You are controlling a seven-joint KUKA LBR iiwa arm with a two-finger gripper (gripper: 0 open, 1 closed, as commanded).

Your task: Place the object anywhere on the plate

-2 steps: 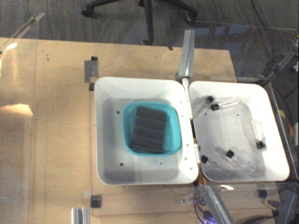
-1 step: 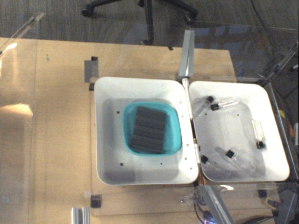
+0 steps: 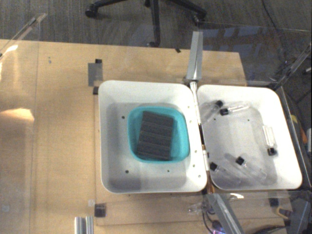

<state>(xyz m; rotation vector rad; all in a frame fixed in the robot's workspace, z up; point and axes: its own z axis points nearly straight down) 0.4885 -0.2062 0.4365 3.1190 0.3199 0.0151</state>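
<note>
**Operator:** Report the near edge of the bench (image 3: pixel 48 155).

**Technician:** A small black block (image 3: pixel 99 209) sits on the wood just below the left bin's near corner. A short metal piece (image 3: pixel 84 224) lies beside it, at the picture's lower edge.

**Operator:** Report the left bin (image 3: pixel 105 130).

**Technician:** It holds a teal plate (image 3: pixel 183 135), set slightly right of the bin's centre. The object (image 3: pixel 156 134), a dark grey ridged slab, lies flat on the plate. It is wholly inside the plate's rim. Its long side runs near to far, tilted slightly. The ridges run across its width.

**Operator:** Report the right bin (image 3: pixel 243 88).

**Technician:** It touches the left bin along a shared edge. It holds several clear tubes with black caps. One cap (image 3: pixel 214 167) lies at the near left corner and a second (image 3: pixel 240 161) is just right of it. One tube (image 3: pixel 269 139) lies by the right wall. Two more tubes (image 3: pixel 231 109) lie near the far left corner, close together.

**Operator:** State the jaw condition.

**Technician:** It cannot be told from this view.

**Operator:** Report beyond the bins.

**Technician:** A grey metal bar (image 3: pixel 195 57) runs from the seam between the bins to the bench's far edge. A small dark bracket (image 3: pixel 95 73) stands near the left bin's far corner. Past the bench, a black chair base (image 3: pixel 151 6) stands on grey carpet (image 3: pixel 58 4).
</note>
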